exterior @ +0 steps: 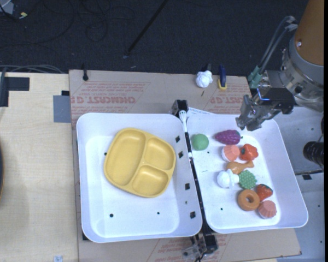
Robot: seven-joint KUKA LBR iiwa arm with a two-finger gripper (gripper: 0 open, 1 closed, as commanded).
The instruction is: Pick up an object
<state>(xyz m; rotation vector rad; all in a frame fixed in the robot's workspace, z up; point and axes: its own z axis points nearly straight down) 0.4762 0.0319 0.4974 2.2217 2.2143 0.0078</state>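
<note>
While the jaws point(250, 123) hang at the right bin's point(288, 174) far rim | purple grapes point(228, 137) lie just left-below | grip state unreadable

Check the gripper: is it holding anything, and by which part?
Nothing is held. The gripper hangs over the upper edge of the right bin, above the purple grapes, with nothing between its fingers.

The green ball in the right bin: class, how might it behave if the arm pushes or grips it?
The green ball looks round and smooth, so a push would probably roll it. It sits alone by the divider, which may stop it. Its curved surface could slip from a pinch.
</note>
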